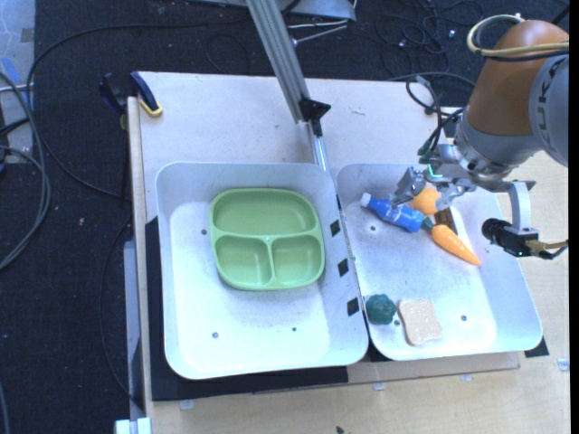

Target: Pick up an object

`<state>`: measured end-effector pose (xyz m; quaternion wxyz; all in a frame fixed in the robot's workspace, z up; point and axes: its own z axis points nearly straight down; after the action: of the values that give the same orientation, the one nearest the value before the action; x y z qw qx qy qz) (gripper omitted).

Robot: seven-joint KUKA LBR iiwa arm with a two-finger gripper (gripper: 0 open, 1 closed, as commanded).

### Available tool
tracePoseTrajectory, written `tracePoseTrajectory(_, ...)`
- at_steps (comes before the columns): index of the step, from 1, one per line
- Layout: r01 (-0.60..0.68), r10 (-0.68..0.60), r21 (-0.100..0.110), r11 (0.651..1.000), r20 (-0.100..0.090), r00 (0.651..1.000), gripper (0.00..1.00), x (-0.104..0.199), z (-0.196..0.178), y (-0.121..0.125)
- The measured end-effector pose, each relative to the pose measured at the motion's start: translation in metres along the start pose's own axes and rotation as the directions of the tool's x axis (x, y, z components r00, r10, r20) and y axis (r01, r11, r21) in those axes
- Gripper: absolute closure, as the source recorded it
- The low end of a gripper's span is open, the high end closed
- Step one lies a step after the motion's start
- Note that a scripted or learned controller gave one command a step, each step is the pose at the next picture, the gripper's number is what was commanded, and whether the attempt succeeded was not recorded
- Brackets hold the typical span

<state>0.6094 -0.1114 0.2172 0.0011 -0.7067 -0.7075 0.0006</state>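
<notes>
My gripper point(423, 197) is low over the back of the right bin point(507, 307), with its fingers spread and open. A small orange object point(422, 202) lies between them, and I cannot tell whether they touch it. Just left of it is a blue tube-shaped object point(393, 212) with a white end. An orange carrot point(455, 244) lies to the lower right of the gripper. Near the bin's front sit a dark green lump point(381, 308) and a beige slice point(421, 322).
A green divided plate point(269, 238) lies in the left bin point(185, 328). A slanted metal pole point(280, 48) rises behind the bins, ending near their shared wall. Cables cross the dark floor beyond the bench.
</notes>
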Motion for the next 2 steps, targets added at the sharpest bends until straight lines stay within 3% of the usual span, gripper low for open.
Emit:
tracePoseTrajectory(1,0.000,0.000,-0.003,1.000,0.001,1.000,0.00,0.000,-0.001,0.001)
tracePoseTrajectory(2,-0.002,0.002,0.001,1.000,0.001,1.000,0.00,-0.005,0.046,0.006)
